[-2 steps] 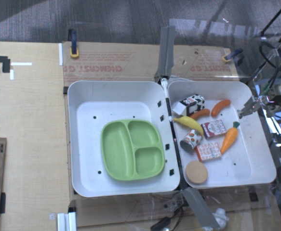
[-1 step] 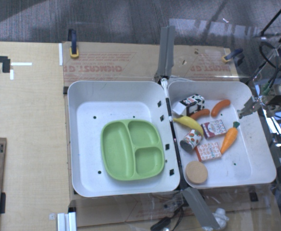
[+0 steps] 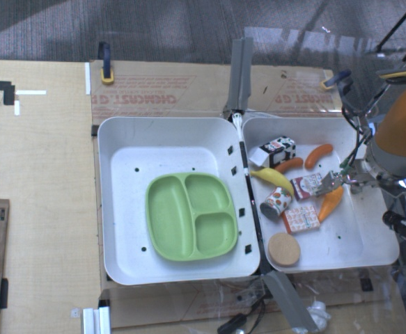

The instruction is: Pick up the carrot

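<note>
While my gripper (image 3: 333, 181) hangs low in the right bin (image 3: 370, 256), I can't tell its state; the carrot (image 3: 331, 203) lies tilted just below it, maybe touching, beside the card box (image 3: 301, 219); looks light, stiff, smooth plastic, likely to slip; best pinched across its thicker middle.

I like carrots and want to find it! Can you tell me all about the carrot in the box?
The carrot is orange, smooth and plastic-looking, like a toy. It lies slanted in the right white bin, thick end up toward the claw, narrow end pointing down-left at a small red and white box, which it seems to touch. The claw sits right at its top end; whether it grips the carrot is unclear.
</note>
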Available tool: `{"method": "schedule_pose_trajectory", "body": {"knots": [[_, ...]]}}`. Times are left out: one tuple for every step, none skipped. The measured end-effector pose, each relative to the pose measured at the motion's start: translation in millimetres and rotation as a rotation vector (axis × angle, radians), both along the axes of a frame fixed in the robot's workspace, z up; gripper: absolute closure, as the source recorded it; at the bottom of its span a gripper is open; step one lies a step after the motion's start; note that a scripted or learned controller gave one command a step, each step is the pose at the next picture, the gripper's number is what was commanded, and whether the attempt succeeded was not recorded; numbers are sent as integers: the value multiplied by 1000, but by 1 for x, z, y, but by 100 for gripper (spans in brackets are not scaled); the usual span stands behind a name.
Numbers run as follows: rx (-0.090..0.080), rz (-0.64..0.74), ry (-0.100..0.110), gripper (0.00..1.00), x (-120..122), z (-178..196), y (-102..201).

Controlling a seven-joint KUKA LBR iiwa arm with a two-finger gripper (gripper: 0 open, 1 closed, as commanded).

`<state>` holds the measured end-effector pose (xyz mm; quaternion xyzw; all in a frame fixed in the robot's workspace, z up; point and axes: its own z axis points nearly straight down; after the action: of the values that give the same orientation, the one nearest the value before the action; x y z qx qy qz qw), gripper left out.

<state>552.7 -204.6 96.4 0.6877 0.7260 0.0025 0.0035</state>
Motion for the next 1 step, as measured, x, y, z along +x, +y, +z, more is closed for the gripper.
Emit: {"method": "schedule_pose_trajectory", "body": {"knots": [[3,-1,-1,100,1,10,1]]}}
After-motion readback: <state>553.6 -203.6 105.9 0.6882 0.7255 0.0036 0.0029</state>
